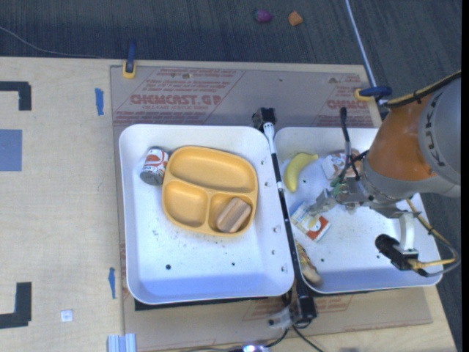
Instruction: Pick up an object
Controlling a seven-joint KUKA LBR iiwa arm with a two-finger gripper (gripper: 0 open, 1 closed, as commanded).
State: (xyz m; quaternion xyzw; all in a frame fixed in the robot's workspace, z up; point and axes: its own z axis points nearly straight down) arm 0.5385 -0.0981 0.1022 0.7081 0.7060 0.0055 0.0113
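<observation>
Likely target: a small white-and-red packet, lying flat on the floor of the right bin, just below the banana and a touch to its right. The claw hovers at the packet's upper edge, below and right of the banana. From this slant I cannot tell whether it is open or closed, and nothing is visibly gripped.

Tricky pick, I'd say. A flat packet gives little to bite on, so the claw wants to come straight down over the packet's middle, not a corner, and close across the narrow side. It should also keep clear of the banana, which lies near enough to be nudged.

A brownish item sits well below the banana, against the bin's lower left wall. Far left of the banana, in the other of the 2 bins, a yellow tray holds a bun-like piece. A can lies just beside that tray.
</observation>
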